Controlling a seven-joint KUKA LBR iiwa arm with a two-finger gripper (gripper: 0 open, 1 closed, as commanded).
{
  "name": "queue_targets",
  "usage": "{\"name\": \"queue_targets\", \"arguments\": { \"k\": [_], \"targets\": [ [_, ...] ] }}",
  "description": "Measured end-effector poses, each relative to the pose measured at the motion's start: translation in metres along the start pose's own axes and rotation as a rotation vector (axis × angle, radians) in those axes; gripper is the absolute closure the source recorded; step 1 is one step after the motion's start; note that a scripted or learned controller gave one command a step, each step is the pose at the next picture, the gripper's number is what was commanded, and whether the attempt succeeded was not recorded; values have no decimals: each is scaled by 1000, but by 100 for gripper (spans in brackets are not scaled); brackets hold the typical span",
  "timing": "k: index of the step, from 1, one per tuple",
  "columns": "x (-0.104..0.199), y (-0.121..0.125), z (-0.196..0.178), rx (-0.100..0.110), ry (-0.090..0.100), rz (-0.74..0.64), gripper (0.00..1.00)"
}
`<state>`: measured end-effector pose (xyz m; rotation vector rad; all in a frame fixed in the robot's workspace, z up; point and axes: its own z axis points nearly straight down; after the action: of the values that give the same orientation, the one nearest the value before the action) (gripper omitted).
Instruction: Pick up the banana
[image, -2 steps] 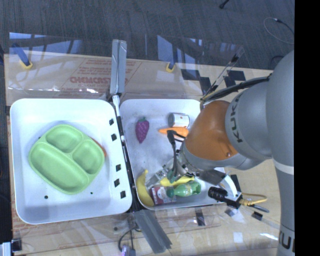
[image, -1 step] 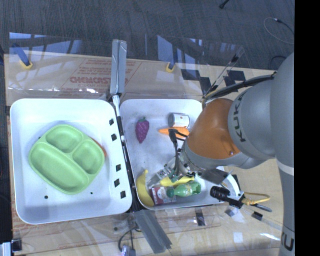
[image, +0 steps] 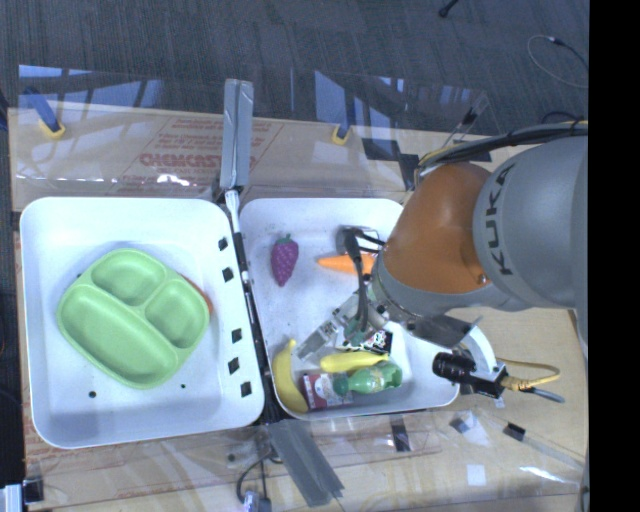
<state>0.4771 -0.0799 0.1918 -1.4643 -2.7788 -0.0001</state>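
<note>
Overhead: two white bins (image: 40, 330) on bench. Left bin: one green divided plate (image: 132, 316). Right bin: one banana (image: 285, 380) at front-left corner, one purple berry (image: 285, 259), one carrot (image: 342, 264), one green bottle (image: 368, 379). Tool (image: 352, 322) low above bottle, beside banana; grip state unclear.

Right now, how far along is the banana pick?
Done: the arm has reached over the right bin, with the gripper low among the items there. In hand: nothing visibly; the banana lies against the bin's left wall, beside the green bottle, apart from the gripper. Left: moving to the banana, grasping it and lifting.
</note>
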Motion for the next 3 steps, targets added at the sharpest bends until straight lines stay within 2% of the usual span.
{"name": "queue_targets", "arguments": {
  "k": [1, 2, 3],
  "targets": [
    [-19, -14, 40, 3, 2, 42, 0],
    [-63, -7, 62, 1, 0, -40, 0],
    [-17, -11, 85, -2, -6, -216, 0]
  ]
}}
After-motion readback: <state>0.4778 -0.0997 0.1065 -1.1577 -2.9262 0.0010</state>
